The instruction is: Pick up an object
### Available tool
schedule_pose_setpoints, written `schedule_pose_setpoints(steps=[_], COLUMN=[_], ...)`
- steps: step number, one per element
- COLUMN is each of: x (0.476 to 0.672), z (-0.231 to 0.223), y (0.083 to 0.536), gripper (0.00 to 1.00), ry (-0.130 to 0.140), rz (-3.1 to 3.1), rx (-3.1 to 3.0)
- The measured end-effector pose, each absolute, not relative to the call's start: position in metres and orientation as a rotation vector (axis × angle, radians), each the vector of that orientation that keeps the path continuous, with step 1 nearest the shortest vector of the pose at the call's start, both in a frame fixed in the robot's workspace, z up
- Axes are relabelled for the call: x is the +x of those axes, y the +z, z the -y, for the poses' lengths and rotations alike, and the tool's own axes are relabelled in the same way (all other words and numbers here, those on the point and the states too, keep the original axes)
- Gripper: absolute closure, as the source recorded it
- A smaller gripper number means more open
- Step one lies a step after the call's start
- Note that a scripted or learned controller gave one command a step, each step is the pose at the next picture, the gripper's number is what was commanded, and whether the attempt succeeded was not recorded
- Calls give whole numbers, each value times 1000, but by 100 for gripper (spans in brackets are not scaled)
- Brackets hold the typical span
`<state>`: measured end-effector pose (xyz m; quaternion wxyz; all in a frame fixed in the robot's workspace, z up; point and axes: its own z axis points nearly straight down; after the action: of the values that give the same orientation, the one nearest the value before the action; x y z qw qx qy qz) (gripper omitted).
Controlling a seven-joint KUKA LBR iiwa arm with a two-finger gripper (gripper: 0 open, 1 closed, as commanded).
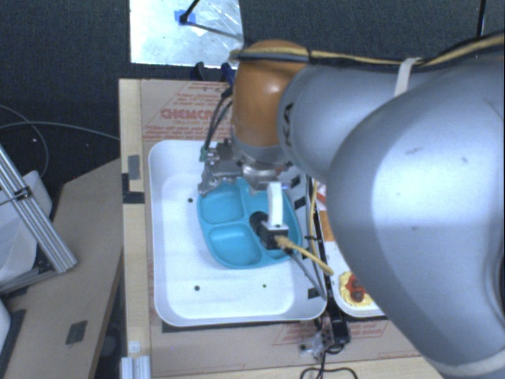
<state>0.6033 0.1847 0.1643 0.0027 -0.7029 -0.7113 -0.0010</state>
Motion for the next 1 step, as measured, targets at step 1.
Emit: schedule_pose_setpoints(steps=[1], x=[554], z=[-189], y=[249], gripper=[0], ry=[-10], rz=[2229], rx=[-2215])
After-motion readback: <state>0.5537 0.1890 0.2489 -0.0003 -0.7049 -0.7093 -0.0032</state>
